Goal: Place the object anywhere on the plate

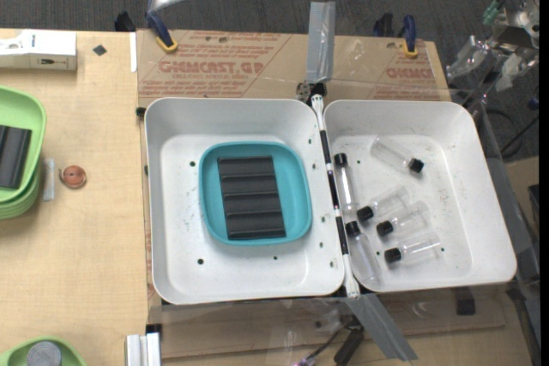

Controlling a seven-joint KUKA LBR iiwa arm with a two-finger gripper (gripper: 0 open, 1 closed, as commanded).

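Here, at the far left of the wooden table [86, 270], a lime-green plastic tray [19, 152] holds a dark block, with a small round reddish knob [74, 177] just beside it and a white box [36, 51] further back. The left white bin [171, 270] carries one teal square plate [256, 194], and on the plate lies a black ribbed rack [250, 196]. The right white bin [480, 261] touches the left one along a shared rim. In it lie clear plastic vials with black caps [399, 155]; I count about six, some near the rim, some clustered low in the middle and partly overlapping. Nothing lies between vials and plate except the rims. The hand's state cannot be told.
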